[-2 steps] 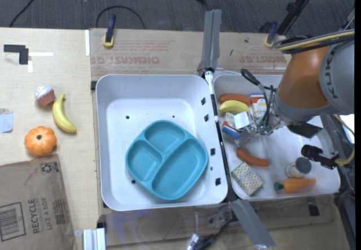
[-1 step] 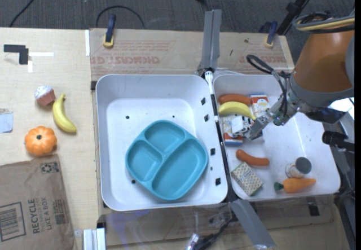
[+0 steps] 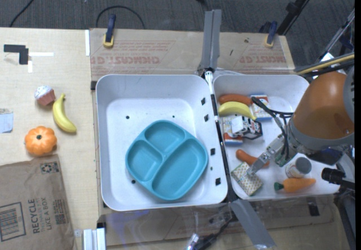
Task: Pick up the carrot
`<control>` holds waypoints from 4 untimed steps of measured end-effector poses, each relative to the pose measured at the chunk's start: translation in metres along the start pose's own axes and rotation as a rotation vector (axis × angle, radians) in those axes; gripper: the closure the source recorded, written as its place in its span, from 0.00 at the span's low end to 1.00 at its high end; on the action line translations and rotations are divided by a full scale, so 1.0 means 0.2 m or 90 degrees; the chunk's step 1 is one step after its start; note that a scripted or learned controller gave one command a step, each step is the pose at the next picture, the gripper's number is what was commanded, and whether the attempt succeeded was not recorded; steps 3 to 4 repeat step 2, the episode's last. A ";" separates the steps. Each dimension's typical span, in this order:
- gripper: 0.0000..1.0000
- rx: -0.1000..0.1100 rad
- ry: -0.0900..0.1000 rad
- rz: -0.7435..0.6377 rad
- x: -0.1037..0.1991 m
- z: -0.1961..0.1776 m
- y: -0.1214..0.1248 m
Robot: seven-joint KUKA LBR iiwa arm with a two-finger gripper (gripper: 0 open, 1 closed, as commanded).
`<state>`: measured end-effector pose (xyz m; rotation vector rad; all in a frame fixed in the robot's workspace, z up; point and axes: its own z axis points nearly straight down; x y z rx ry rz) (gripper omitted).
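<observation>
The carrot [image 3: 297,184] lies on its side near the front edge of the right bin [image 3: 265,86], orange with its green stub pointing left. My gripper [image 3: 261,162] reaches down and to the left from the orange-banded wrist [image 3: 322,109]. It hangs left of the carrot and apart from it. Its tip is over a small orange piece [image 3: 245,157] and a speckled sponge-like block [image 3: 247,179]. Nothing shows in its grasp.
The right bin also holds a yellow banana [image 3: 236,109], a red sausage [image 3: 233,98], small printed boxes [image 3: 241,127] and a round can [image 3: 297,167] just behind the carrot. A blue divided plate [image 3: 166,158] lies in the left bin [image 3: 113,130]. On the bench at left are a banana, a pumpkin and a cupcake.
</observation>
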<state>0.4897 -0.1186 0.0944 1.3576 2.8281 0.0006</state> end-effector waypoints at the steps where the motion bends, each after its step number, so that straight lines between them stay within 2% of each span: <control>1: 1.00 0.000 0.001 0.003 0.00 -0.04 0.00; 2: 1.00 0.002 0.003 -0.117 0.33 -0.48 0.20; 4: 1.00 0.002 0.003 -0.117 0.33 -0.48 0.20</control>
